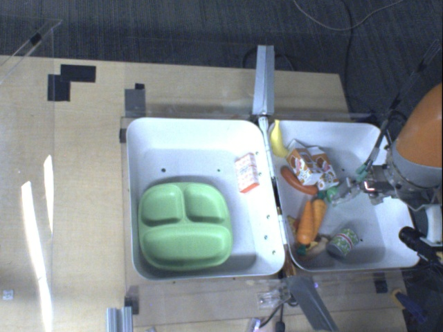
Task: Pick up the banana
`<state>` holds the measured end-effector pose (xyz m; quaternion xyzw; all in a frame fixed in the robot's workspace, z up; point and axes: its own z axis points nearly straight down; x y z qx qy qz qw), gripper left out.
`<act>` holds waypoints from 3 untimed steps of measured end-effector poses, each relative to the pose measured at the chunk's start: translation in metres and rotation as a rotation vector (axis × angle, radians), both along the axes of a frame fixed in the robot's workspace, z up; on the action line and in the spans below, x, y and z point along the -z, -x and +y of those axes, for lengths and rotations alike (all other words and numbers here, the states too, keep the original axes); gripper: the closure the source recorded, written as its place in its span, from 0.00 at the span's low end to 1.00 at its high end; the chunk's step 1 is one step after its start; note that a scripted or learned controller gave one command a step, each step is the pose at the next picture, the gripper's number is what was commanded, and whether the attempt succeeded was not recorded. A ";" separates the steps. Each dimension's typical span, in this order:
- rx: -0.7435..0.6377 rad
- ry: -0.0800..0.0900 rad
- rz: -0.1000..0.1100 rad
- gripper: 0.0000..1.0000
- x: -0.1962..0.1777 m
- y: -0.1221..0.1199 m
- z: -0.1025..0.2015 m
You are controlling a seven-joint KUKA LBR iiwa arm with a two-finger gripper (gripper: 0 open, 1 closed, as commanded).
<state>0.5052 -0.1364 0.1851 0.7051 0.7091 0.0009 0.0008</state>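
Look to the right-hand shallow white bin (367, 133): the yellow curved banana (277, 141) lies in its far left corner, tight against the wall that divides the two bins, with its length running along that wall. Just beside it, toward the arm, you see a crumpled orange-and-white snack packet (309, 167), and a red sausage-shaped toy (298, 182) lies under the packet's near edge. Nearer the front of the same bin sits an orange carrot with a green top (311, 220), and close to its right a small green-labelled can on its side (342, 242).

The grey arm with its orange band (422, 140) comes in from the right, and the two-finger gripper (354, 185) hangs over the middle of the right bin, well apart from the banana and nearest the carrot's green top. You cannot tell how far it is spread, nor whether it has anything.

In the left-hand shallow white bin (173, 133) you find a green three-compartment plastic tray (185, 223) toward the front, and a small red-and-white carton (247, 172) by the dividing wall.
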 end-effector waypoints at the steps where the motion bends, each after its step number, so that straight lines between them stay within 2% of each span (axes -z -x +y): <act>1: -0.003 0.000 -0.005 1.00 -0.011 -0.002 0.001; 2: 0.092 0.001 -0.004 1.00 -0.043 -0.056 -0.047; 3: 0.370 0.000 -0.005 1.00 -0.188 -0.115 -0.056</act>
